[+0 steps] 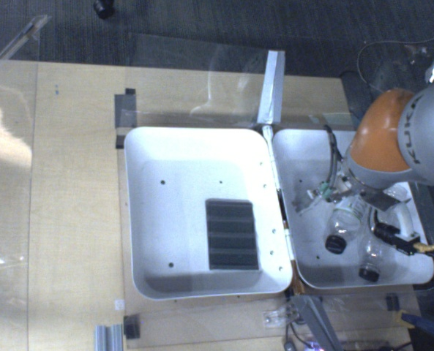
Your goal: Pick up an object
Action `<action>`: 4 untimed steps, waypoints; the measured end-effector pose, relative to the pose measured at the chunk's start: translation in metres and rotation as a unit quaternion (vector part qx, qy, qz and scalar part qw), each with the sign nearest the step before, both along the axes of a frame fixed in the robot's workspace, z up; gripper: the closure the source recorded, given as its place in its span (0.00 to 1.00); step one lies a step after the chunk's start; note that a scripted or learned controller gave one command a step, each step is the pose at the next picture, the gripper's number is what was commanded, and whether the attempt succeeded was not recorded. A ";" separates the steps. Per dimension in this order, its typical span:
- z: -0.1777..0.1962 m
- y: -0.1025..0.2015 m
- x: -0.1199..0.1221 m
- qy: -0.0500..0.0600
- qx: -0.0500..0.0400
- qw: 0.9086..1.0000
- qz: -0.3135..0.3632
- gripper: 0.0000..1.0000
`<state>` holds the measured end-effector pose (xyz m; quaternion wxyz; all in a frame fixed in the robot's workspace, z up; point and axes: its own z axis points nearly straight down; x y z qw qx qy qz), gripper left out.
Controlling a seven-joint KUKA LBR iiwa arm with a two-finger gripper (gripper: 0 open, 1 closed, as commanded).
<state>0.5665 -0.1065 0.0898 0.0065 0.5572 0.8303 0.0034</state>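
The grey arm [425,134] comes in from the right side of the camera view and bends down over the right-hand white bin [304,273], its orange band [378,134] sitting above the bin's far half. Below the band, the wrist narrows toward the gripper [334,192] (a tangle of dark and metallic parts), which hangs low over the middle of that bin, pointing toward its left wall.
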 end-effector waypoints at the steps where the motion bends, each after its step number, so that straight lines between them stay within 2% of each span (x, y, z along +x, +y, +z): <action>1: -0.001 0.014 0.042 0.001 0.001 0.999 -0.036 0.00; 2: 0.041 -0.044 0.037 0.002 0.001 0.999 -0.038 0.00; 3: 0.024 -0.075 0.012 0.000 0.008 1.000 -0.007 0.00; 4: 0.000 -0.077 0.033 0.001 0.012 1.000 -0.012 0.00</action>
